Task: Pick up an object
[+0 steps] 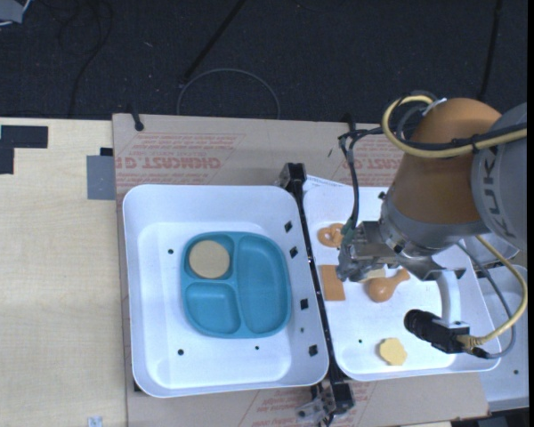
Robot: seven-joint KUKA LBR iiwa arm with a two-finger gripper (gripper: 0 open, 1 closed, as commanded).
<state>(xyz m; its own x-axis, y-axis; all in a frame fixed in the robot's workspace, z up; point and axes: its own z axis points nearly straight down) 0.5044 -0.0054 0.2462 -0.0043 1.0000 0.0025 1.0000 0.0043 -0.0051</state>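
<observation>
Two shallow white bins sit side by side on the tabletop, on a sheet of brown cardboard (205, 149) that shows past their far edge. The left bin (151, 238) holds a blue divided plate (236, 283) near its middle. A round tan disc (208, 259), flat and pale like a biscuit, lies in the plate's far-left compartment.

A black divider (307, 274) runs between the bins from the far edge to the near edge.

The right bin (356, 363) holds several small pieces. An orange-brown flat rectangle (332, 285) lies close to the bin's left wall, just beside the divider. Further back, an orange, rounded piece (330, 235) lies near the far-left part of the bin, partly hidden by the arm. A tan, pear-like shape (384, 286) with a rounded body and a narrower neck lies near the middle of the bin, just below the gripper. A small yellow chunk (392, 352), blocky and pale like cheese, lies near the bin's near edge, well apart from the others.

The gripper (360, 261) hangs over the middle of the right bin, between the orange piece and the pear-like shape. Whether its fingers are open or closed cannot be told, since the wrist hides them. The grey arm with its orange band (440, 167) reaches in from the right, with cables looped around it.
</observation>
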